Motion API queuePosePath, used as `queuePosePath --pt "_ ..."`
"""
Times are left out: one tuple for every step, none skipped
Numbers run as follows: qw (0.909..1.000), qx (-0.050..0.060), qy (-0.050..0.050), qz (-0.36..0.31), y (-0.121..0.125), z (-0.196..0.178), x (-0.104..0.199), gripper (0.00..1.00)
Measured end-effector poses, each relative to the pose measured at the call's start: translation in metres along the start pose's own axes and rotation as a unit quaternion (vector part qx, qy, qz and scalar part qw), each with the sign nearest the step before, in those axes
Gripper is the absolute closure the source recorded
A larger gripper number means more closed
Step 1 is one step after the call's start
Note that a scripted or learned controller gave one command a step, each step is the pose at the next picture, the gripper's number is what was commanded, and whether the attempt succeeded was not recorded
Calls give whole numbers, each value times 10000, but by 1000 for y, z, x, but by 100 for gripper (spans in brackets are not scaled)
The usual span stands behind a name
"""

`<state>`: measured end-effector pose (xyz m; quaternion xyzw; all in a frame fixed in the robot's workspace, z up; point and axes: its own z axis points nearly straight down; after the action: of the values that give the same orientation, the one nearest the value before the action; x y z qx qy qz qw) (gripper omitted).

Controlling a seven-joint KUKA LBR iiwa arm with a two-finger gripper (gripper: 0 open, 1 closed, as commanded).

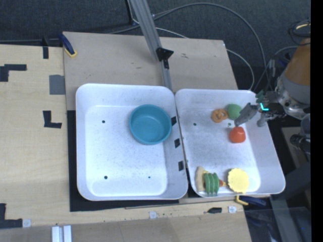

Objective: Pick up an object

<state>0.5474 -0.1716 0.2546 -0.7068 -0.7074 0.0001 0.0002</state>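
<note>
Objects for picking lie mostly in the right bin (pixel 267 150), so look there first. You see a small red object (pixel 237 134) near the bin's middle right, a green ball (pixel 233 110) toward the far side, and an orange ring-shaped piece (pixel 218 116) just beside the ball on its left. Along the near edge of that bin you find a yellow round object (pixel 237 180), and to its left a green ridged piece (pixel 211 182) lying against a pale yellowish one (pixel 201 176).

Your pincer (pixel 251 116) reaches in from the right, over the far right part of the right bin. It sits just right of the green ball and above the red object in the picture, with a small teal light on the wrist behind it. You cannot tell from this slant whether it is apart or together, and nothing shows clamped in it.

In the left bin (pixel 96 140) you have a blue bowl (pixel 150 124), upright, near the bin's far right corner and well apart from the other things. Both bins rest side by side on the tabletop (pixel 30 145), touching along their inner edges.
</note>
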Motion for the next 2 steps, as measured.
queuePosePath --pt "10000 0 0 0 0 0 0 0" --pt "10000 25 4 3 -5 62 0 0"
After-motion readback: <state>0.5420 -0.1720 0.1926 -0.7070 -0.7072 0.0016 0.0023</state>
